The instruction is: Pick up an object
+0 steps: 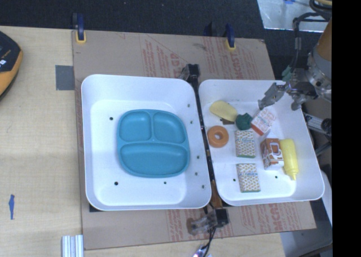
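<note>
A: Which object is the arm after?

B: Most likely the small red-and-white packet [264,121], lying tilted in the far half of the right white bin [316,191]. The tool [284,97] hangs just above and to the right of it with its two fingers spread apart and nothing between them, so nothing has been picked up yet.

A: How does the packet look?

B: Flat and light, with a red end toward the near side; its printing is too small to read. It touches a dark green lump [243,120], which sits against a pale yellow wedge-shaped piece [223,110].

A: And around it?

B: An orange ring-shaped doughnut [218,136], two speckled green cartons [245,143], a brown-and-white box [272,153] and a yellow bottle [289,157] lie loosely scattered, probably tipped in as grasp targets. The left white bin [96,188] holds a blue divided plastic tray [153,142]. Both bins rest on brown cardboard [141,53] clamped to the counter [34,137], presumably to stop sliding.
</note>
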